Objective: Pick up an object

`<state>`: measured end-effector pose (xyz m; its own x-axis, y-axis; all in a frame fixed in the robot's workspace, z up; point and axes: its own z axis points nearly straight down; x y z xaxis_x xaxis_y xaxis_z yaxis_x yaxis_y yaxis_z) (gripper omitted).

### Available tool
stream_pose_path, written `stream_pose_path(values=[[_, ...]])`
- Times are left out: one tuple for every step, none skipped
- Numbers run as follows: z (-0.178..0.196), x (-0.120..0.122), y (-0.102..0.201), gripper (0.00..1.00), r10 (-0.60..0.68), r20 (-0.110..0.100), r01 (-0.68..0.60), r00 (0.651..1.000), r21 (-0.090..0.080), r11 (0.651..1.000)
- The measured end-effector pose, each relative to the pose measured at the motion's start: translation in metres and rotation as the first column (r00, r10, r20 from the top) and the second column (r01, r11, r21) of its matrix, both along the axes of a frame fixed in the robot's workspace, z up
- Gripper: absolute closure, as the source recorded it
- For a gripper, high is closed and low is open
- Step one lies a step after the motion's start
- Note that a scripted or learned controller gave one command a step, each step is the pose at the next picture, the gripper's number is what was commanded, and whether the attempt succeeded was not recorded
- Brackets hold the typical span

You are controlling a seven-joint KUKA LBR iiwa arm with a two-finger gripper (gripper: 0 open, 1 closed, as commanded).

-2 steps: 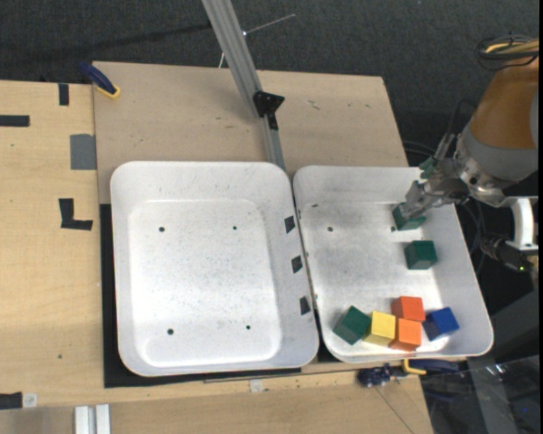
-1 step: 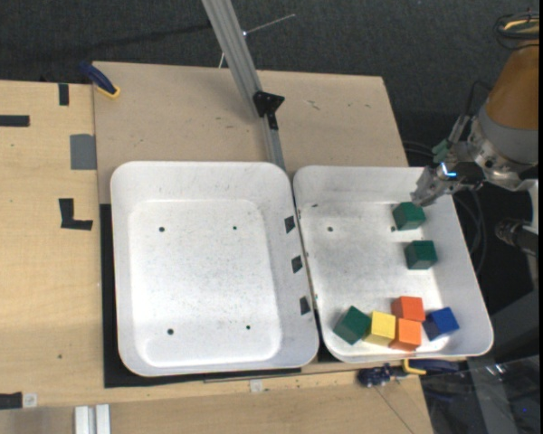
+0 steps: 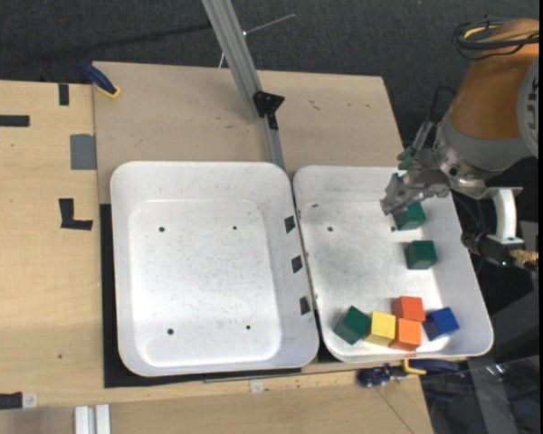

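Two white bins are set side by side on the desk (image 3: 36,269), and all the blocks are found in the right bin (image 3: 344,242), while only a few dark dots are seen on the floor of the left bin (image 3: 199,269). The arm (image 3: 493,107) is brought in from the right, grey with an orange band, and the hand (image 3: 401,197) is parked low over the upper right part of the right bin. A teal block (image 3: 410,214) is seen right under the fingertips, touching or nearly so, but honestly it can't be told whether the fingers are open or closed, or whether that block is actually pinched between them, since the view is blocked by the hand itself. A second dark green block (image 3: 421,254) is sat just below it, apart from the hand. Down at the bin's near edge a little cluster is packed together: a green block (image 3: 351,324), a yellow block (image 3: 383,325), an orange block (image 3: 407,331) with a darker orange-red block (image 3: 410,308) behind it, and a blue block (image 3: 442,321) on the right end. A metal pole (image 3: 240,52) is slanted across the desk toward the gap between the bins, and a few black tape marks (image 3: 68,213) are stuck on the desk at the left.
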<state>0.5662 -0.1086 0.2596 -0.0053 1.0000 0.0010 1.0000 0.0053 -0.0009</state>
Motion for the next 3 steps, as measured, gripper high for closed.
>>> stream_pose_path(values=[[-0.014, 0.001, 0.047, 1.0, 0.0, -0.001, 0.0, 1.0, 0.0, 1.0], [-0.028, 0.005, 0.098, 1.0, 0.001, -0.003, -0.001, 1.0, 0.0, 1.0], [-0.019, 0.006, 0.157, 1.0, 0.003, 0.0, -0.003, 1.0, 0.001, 1.0]])
